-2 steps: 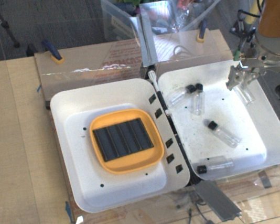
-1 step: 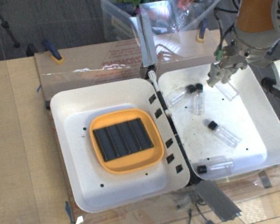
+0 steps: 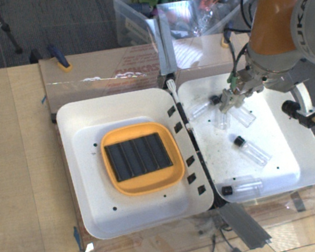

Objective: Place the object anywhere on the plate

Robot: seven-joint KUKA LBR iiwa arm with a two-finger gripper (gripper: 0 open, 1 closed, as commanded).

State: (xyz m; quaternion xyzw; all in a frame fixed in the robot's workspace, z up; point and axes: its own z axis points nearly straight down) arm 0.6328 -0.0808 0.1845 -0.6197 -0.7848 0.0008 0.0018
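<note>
Pick step: gripper (image 3: 225,103) low over vials (image 3: 251,150), frame right; claw state unclear. Next: grasp, carry to plate (image 3: 148,184).

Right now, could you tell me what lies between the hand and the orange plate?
In the camera view, the divider where the two bins meet, with its black clips, separates the hand from the orange plate.
</note>
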